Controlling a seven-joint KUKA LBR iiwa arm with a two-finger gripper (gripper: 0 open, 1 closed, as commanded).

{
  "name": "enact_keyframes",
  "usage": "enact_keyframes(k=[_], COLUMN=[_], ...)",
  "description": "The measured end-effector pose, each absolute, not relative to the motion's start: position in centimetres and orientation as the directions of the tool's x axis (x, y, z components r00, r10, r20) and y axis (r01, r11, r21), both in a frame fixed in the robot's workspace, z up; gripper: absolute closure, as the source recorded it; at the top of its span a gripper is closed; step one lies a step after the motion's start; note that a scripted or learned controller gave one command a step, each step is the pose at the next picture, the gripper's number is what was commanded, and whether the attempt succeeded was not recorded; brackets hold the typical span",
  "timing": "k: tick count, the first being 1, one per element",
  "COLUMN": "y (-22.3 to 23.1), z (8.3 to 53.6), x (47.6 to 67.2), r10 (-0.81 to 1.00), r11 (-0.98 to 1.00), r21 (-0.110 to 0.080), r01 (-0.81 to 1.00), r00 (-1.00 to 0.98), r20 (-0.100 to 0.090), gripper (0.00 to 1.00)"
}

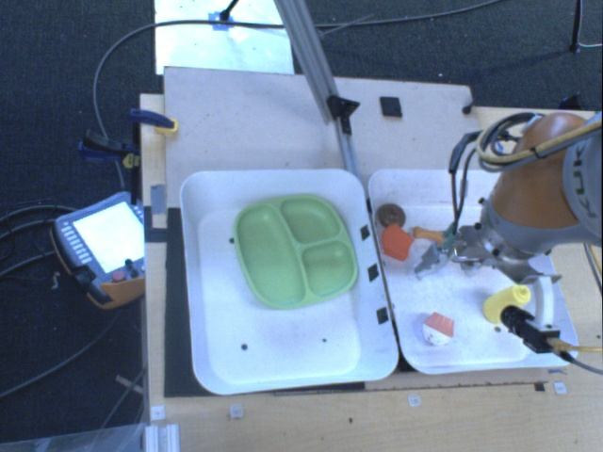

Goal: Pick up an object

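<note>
Beside orange block (397, 243) — tool (429, 262) spread, empty

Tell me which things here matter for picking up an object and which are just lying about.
Job: tool over the right bin; in it, orange block, brown disc, white-and-red piece.
Lying about: green divided plate in the left bin; handheld screen unit left of the bench.

No legible text, labels or numbers; pendant screen (99, 236) too glared to read.
</note>
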State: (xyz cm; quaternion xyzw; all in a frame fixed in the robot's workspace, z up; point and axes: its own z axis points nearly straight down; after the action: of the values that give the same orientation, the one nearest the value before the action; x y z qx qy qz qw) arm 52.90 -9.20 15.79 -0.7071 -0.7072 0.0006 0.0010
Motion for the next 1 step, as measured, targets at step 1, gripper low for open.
enact_keyframes(k=[1], y=[-9.78], z=[9.82], x=[53.32], r10=[1.0], r11=[0.0], r21=[-0.003], r01=[1.0], r00=[0.0], r20=[0.001], gripper=[0.0])
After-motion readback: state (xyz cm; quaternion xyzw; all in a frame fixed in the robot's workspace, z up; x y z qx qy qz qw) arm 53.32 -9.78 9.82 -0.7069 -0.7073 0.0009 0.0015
